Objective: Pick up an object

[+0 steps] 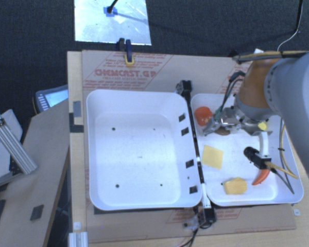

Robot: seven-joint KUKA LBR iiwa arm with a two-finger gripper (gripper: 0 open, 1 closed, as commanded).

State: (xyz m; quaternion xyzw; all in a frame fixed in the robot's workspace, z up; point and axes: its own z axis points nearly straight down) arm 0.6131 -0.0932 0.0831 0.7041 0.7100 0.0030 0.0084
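Note:
My gripper [215, 125] hangs low over the back part of the right bin [257, 198], reaching in from the right. Just to its left lies an orange-red ball [201, 115], close to the gripper tip. A small brown thing [224, 131] peeks out from under the gripper, mostly hidden. A flat yellow square [212, 156] lies in the middle of the bin. Near the front edge sits a yellow lumpy block [235, 186]. A red-orange pointed piece [260, 177] lies at the front right.
The left bin [139, 153] stands beside the right one, with a black-clipped divider [191, 138] between them. A yellow clamp [129, 53] sits on the cardboard behind the bins. The arm's grey body covers the right bin's far right corner.

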